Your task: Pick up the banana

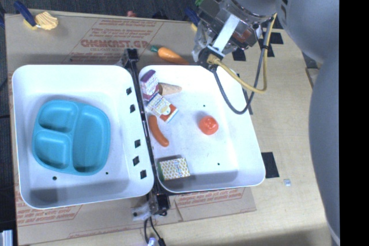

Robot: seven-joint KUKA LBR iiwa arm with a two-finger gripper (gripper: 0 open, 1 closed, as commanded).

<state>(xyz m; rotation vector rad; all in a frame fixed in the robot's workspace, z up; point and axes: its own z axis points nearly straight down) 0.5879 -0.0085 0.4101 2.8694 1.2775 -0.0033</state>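
Banana (pixel 47 21) lies on the worktop (pixel 277 199), well apart from the gripper (pixel 203 55), whose grasp state I cannot tell; pickup not yet begun.

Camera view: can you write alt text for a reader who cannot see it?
A grey robot arm's gripper hovers over the back edge of the right bin, which holds a hot dog, a tomato and small cartons. The left bin holds a blue divided plate.
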